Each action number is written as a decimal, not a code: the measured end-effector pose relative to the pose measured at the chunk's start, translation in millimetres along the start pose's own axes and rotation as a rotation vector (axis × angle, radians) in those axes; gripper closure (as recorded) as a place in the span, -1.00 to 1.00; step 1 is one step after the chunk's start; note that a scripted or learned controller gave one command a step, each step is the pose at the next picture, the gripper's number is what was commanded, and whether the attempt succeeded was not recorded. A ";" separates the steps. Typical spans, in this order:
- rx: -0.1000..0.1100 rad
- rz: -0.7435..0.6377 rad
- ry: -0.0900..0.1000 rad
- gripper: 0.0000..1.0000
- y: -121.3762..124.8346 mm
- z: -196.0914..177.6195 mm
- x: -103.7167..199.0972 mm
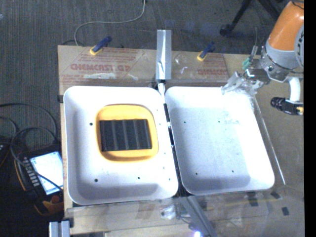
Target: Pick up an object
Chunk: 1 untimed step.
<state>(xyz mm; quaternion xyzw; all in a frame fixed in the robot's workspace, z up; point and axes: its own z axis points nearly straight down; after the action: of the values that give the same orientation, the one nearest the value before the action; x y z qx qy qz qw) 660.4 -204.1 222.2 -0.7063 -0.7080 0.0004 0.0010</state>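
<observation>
Yellow object [127,132] in left bin [79,181], well apart from end effector [239,83]

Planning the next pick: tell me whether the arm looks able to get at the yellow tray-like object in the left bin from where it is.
Probably yes. The yellow object lies flat and alone in the left bin, nothing over it. The gripper sits at the right bin's far corner, so it must cross that bin.
</observation>
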 end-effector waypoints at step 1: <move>-0.005 -0.134 0.007 -1.00 -26.3 124.9 -9.7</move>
<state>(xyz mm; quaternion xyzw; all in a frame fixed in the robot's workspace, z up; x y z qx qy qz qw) 633.9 -213.8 97.4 -0.6574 -0.7535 -0.0041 0.0017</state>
